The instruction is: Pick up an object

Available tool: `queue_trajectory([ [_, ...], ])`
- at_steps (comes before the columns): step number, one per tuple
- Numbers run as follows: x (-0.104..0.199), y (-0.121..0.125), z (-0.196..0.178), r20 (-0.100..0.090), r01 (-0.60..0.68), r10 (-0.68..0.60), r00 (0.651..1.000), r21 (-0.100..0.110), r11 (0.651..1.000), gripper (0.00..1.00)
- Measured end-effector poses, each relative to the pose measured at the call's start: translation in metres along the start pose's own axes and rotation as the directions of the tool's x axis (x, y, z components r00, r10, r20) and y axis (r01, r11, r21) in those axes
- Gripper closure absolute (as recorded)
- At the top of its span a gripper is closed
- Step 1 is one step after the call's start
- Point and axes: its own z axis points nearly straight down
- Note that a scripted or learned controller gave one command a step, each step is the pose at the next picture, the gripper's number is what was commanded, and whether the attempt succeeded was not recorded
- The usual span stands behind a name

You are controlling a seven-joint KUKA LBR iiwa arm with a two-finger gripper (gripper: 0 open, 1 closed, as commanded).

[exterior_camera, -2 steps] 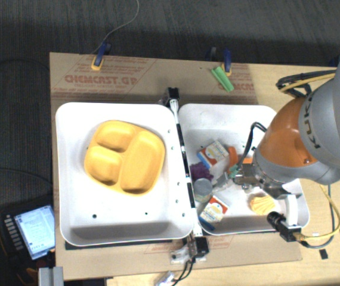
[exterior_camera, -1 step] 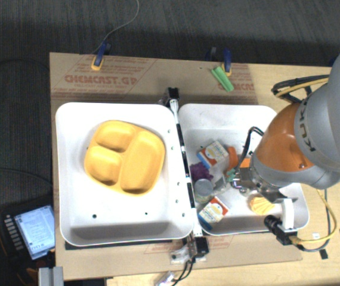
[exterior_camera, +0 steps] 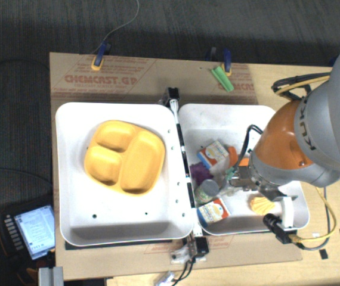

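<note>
a bulky grey arm [exterior_camera: 328, 130] with a rounded orange band [exterior_camera: 280, 145] above the wrist; black and yellow cables [exterior_camera: 295, 83] loop beside it, and part of a dark letter marking shows on the orange.

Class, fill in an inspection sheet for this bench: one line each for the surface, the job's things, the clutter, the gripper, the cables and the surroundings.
Surface: brown board bearing two white bins, left bin and right bin, side by side.
Job's things: small packets, a purple piece, a grey round thing and a yellow piece crowded in the right bin.
Clutter: a yellow divided tray, upside down, in the left bin; a green clip on the board.
Gripper: gripper low over the right bin's things; hold cannot be told.
Cables: black cable at the wrist; yellow and black cables beside the arm.
Surroundings: dark carpet; a screen at lower left.
</note>
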Motion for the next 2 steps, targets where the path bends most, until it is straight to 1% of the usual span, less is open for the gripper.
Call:
queue_trajectory([
  [1,-0.0033,-0.0002,-0.0004,0.007,-0.003,0.003,1.0,-0.002,1.0,0.0],
  [2,-0.0017,0.0004,-0.0098,0.003,-0.002,0.002,1.0,0.0,1.0,1.0],
])
